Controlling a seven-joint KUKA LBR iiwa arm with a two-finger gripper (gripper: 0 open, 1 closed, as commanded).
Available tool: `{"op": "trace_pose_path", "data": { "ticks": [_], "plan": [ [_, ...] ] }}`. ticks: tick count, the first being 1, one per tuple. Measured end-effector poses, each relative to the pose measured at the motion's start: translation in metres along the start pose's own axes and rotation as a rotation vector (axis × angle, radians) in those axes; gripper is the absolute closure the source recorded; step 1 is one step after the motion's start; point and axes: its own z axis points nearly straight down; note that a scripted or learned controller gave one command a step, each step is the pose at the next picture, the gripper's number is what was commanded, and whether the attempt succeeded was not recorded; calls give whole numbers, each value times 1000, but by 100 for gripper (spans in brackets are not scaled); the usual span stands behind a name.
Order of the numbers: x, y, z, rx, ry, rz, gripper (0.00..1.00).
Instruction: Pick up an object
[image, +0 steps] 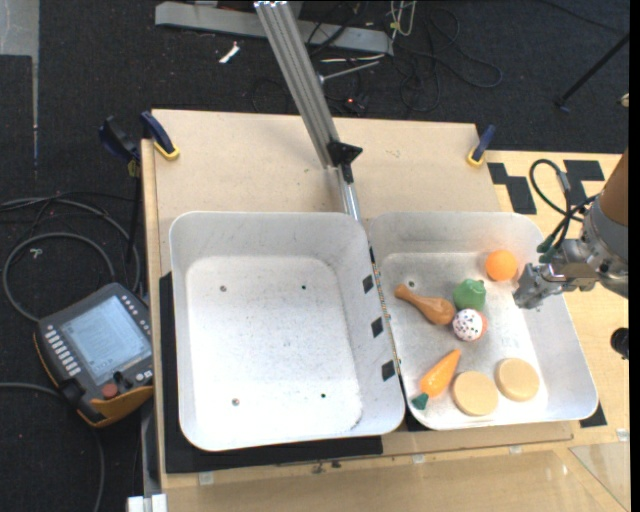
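Objects: a handful of small toys, all lying in the right bin (560, 330), none lifted.
Orange ball (501, 265): round, bright orange, near the bin's far right side, just left of the gripper.
Green piece (469, 294): lumpy, leaf-green, sits just beside the ball, toward the near side.
Speckled ball (467, 325): white with dark and red dots, touching or almost touching the green piece.
Drumstick (425, 304): tan-brown, lies slanted, its thick end beside the speckled ball.
Carrot (438, 374): orange with a green tip, tilted, pointing toward the bin's near left corner.
Two discs (497, 387): pale tan, flat, side by side near the front rim.
Gripper (532, 287): grey, low over the right side of the bin, just right of the orange ball; whether it is spread or pressed together, I cannot tell.
Left bin (265, 330): white, speckled floor.
Pendant (95, 345): grey and orange, screen lit, on the floor at left.
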Motion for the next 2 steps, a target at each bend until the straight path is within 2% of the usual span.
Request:
{"op": "trace_pose_path", "data": {
  "ticks": [2],
  "plan": [
    [108, -5, 17, 8, 4, -4, 100]
  ]
}}
